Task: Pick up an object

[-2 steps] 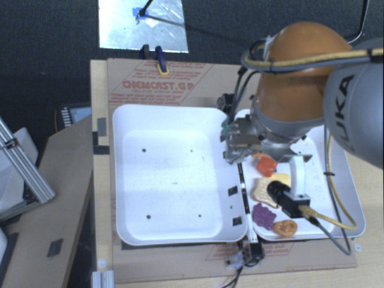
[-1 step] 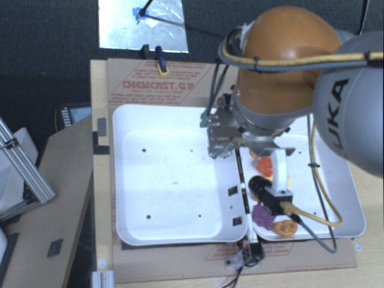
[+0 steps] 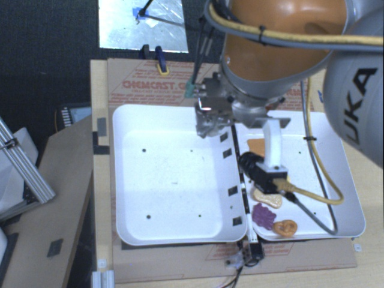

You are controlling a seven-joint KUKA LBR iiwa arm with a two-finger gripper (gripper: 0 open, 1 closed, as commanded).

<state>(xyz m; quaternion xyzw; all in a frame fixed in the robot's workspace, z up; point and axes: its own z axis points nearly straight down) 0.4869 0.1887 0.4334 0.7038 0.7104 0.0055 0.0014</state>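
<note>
The grey arm with its orange band fills the upper right, and its gripper (image 3: 209, 125) hangs low over the far end of the divider between the two white bins. Its metal tip sits at the left bin's (image 3: 168, 179) far right corner, with nothing visibly in it. Small objects lie in the right bin (image 3: 336, 179) near its left wall: an orange piece (image 3: 256, 146), a beige flat piece (image 3: 267, 198), a purple lump (image 3: 263, 216) and an orange-brown ring-shaped piece (image 3: 285, 227). The arm hides much of the right bin's far side.
A white bracket (image 3: 273, 144) with a black unit (image 3: 259, 170) and a yellow cable (image 3: 324, 194) hangs from the arm over the right bin's objects. Both bins rest on cardboard (image 3: 150, 83). A metal sheet (image 3: 144, 17) lies behind, and an aluminium frame (image 3: 24, 167) stands at the left.
</note>
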